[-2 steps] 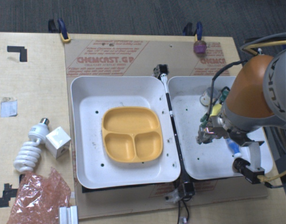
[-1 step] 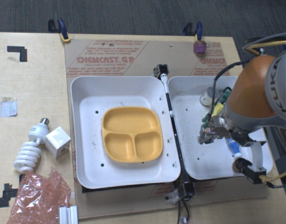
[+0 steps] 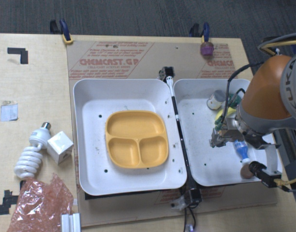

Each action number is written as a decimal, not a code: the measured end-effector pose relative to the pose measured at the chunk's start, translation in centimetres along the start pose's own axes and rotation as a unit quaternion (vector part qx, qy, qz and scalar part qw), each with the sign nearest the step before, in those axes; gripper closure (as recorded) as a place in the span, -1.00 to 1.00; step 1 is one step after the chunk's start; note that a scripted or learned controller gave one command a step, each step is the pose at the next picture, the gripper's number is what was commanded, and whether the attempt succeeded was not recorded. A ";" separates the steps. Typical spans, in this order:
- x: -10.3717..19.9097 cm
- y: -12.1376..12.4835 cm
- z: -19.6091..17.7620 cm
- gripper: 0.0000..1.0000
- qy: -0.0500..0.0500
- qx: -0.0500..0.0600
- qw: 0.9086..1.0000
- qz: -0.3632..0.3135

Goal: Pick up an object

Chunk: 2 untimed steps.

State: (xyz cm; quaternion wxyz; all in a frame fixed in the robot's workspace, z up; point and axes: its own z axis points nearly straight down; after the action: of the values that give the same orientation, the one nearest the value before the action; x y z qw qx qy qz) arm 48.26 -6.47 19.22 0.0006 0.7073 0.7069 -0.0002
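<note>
My gripper (image 3: 218, 140) hangs low over the middle of the right bin (image 3: 199, 170), below the orange wrist band. Just right of it lies a blue object (image 3: 241, 151), partly under the wrist. A small brown object (image 3: 245, 172) rests near the bin's front right corner. Toward the back of the bin sit a small white round object (image 3: 215, 101) and a yellow-green item (image 3: 224, 112), the latter partly hidden by the arm. I see nothing between the gripper's tips.
The left bin (image 3: 87, 129) holds a yellow divided plate (image 3: 137, 138). On the bench to the left lie a spiral light bulb (image 3: 31, 154), a white cube (image 3: 60, 146) and a crumpled pink bag (image 3: 39, 206). A purple object (image 3: 207, 48) sits behind the right bin.
</note>
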 end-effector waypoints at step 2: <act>-2.9 4.1 1.3 -1.00 0.000 0.000 1.000 -0.001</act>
State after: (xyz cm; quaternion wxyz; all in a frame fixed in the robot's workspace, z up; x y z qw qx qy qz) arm 52.38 -9.34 17.92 0.0007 0.7067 0.7075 -0.0001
